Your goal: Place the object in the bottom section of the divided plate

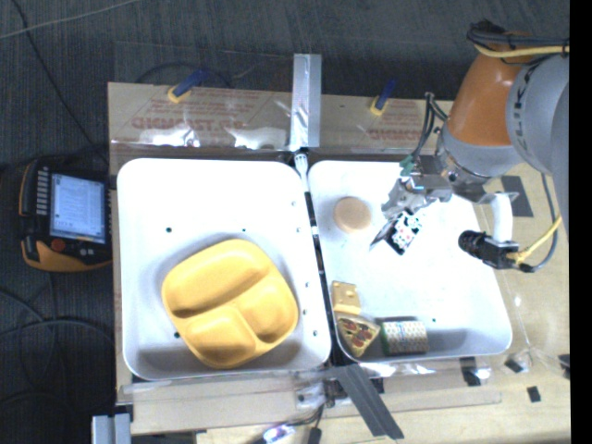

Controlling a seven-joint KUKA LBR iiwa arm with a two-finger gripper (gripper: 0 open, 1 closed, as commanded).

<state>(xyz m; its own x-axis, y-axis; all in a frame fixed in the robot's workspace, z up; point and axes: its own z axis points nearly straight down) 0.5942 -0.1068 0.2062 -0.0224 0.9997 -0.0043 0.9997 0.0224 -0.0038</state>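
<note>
A single fixed camera above the desk [125, 100] looks down at a slant, framing both bins [139, 178].

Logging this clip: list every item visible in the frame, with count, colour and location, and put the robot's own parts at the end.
Bins: 2, white, side by side on the bench.
Divided plate: 1, yellow, three sections, in the left bin toward its near edge.
Round object: 1, tan, flat disc, right bin, upper left part.
Pizza slice: 1, yellow crust with red and green topping, right bin, near left corner.
Can: 1, grey-silver, lying on its side, right of the pizza slice.
Clips: 2, blue and yellow, on the board behind the bins.
Handheld pendant: 1, orange and black with lit screen, left of the bins.
Arm: 1, grey with orange band, reaching in from the right.
Gripper: 1, dark, over the right bin beside the round object.
</note>
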